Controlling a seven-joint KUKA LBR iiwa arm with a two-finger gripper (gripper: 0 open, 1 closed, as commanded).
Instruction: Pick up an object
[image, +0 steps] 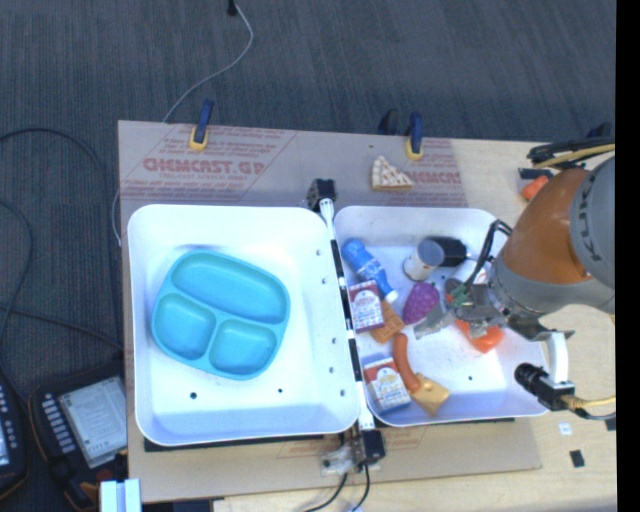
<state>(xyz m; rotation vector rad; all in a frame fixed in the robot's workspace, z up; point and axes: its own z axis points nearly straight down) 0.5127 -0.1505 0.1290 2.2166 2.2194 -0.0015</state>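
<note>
Starting at the left, the left bin (150, 400) holds a blue divided tray (220, 313) and nothing the arm is near. The right bin (480, 400) carries the clutter: a blue bottle (366, 265), two small red packets (366, 305) and (386, 386), a sausage-shaped orange piece (402, 360), a purple object (422, 298) and a dark cup (438, 252). The gripper (452, 312) hangs low over that bin, just right of the purple object and beside an orange object (486, 338). Whether it is spread or closed I cannot tell, and nothing is visibly in its hold, so I judge the pick not yet made; grasp and lift remain. Both bins rest on a cardboard sheet (200, 160) clipped to a pale bench (590, 470), with dark carpet (320, 60) and loose cables around.
</note>
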